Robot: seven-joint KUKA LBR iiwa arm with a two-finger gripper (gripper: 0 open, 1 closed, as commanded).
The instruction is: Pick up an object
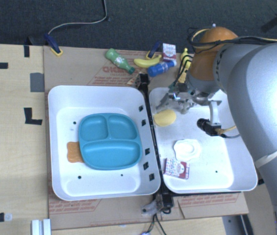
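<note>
In the right bin (pixel 226 175) lie a pale yellow rounded piece (pixel 164 117), a white fried-egg toy (pixel 187 149) and a small red-and-white packet (pixel 176 168). My gripper (pixel 173 101) hangs low at the bin's upper left, just above and right of the yellow piece. Nothing shows between its fingers. The left bin (pixel 64 180) holds a blue divided plate (pixel 110 141) with an orange piece (pixel 73 152) sticking out from under its left edge.
Behind the bins on the cardboard lie a green bottle (pixel 119 60), a banana (pixel 147 61), a blue bottle (pixel 160 68) and a small red-and-white box (pixel 169 50). The grey arm (pixel 256 92) covers the right bin's right side. A black clip (pixel 143 81) sits between the bins.
</note>
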